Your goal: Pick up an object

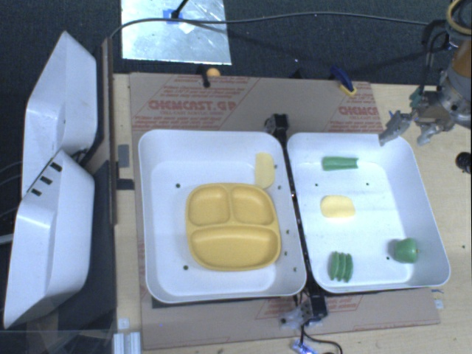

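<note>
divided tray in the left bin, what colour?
Yellow. The divided tray shows plainly in the camera view, lying in the left bin.

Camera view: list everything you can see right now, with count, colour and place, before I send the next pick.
bins: 2, white, side by side on the bench; left bin, right bin
tray: 1, yellow, three compartments, in left bin
yellow slab: 1, pale yellow, left bin, against its right wall above the tray
green bar: 1, green, right bin, upper part
yellow block: 1, pale yellow, right bin, middle
ribbed piece: 1, green, right bin, lower part
round piece: 1, green, right bin, lower right
foil sheet: 1, silver, beyond the bench
white casings: 2, white, left of the bench
gripper: 1, grey, at the right bin's upper right corner, fingers spread, holding nothing
</note>
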Robot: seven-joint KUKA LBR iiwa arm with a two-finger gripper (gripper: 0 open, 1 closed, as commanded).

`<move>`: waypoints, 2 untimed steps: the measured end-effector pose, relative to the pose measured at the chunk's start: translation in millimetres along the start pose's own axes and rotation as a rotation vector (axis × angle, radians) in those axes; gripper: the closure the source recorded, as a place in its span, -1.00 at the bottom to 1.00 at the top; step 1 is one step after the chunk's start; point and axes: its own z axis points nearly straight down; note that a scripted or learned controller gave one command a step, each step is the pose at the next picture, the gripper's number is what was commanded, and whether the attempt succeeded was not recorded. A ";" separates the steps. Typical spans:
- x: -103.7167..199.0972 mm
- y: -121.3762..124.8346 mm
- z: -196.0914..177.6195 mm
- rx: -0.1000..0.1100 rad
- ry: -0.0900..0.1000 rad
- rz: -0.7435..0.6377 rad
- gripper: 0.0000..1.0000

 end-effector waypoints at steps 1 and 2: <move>0.0 0.4 -11.0 -0.002 0.000 -0.001 1.00; 63.5 -63.4 4.6 0.002 0.002 -0.004 1.00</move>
